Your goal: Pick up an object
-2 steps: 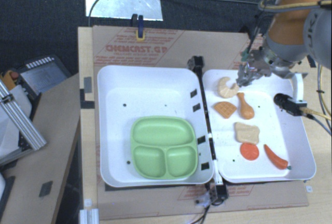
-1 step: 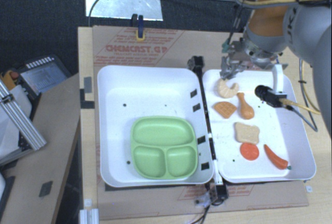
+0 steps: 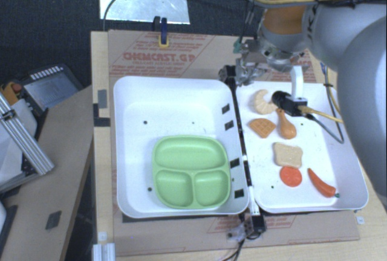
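Bench, right bin (image 3: pixel 347 193): pincer (image 3: pixel 247 75) above far rim.

One fixed camera looks down at a slant from above the worktop (image 3: pixel 103 133), taking in both white bins (image 3: pixel 175 96); the arm (image 3: pixel 351 24) looms near at right.

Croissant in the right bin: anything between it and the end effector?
Nothing visible. The end effector sits over the right bin's far left corner, and the croissant lies just nearer the camera, its top uncovered. The drumstick and waffle lie beyond it.
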